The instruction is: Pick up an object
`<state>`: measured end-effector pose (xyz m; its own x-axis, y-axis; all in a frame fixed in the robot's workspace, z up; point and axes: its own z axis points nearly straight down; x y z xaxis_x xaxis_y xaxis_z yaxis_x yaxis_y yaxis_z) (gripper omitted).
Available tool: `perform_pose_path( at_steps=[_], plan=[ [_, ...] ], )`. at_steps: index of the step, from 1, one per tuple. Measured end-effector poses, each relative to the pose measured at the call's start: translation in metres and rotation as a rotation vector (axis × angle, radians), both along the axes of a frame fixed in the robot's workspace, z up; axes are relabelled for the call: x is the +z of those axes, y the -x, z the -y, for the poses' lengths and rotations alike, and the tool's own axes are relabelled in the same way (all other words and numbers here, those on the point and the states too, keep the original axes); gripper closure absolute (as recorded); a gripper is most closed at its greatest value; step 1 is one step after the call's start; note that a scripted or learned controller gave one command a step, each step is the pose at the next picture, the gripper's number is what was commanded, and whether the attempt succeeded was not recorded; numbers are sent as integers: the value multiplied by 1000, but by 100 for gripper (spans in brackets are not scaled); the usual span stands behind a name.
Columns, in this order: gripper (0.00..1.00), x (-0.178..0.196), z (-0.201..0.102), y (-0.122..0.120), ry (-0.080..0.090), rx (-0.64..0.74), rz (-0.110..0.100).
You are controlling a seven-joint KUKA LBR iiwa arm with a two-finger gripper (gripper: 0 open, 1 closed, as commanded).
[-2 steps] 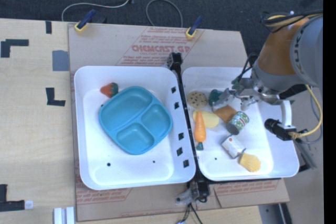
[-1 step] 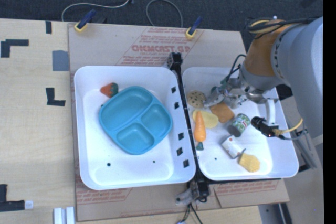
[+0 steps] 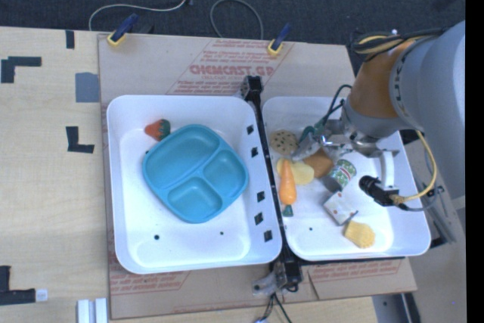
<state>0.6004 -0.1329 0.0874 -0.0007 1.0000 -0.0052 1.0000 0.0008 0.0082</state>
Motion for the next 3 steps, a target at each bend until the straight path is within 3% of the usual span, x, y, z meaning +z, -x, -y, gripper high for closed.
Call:
perform_pose_path(
  at_steps=[2,3],
  plan=[
    [0,-2,-18,-67,-2,4,-18],
    [0,-1,-20,-50,-3,0,-5]
  ],
)
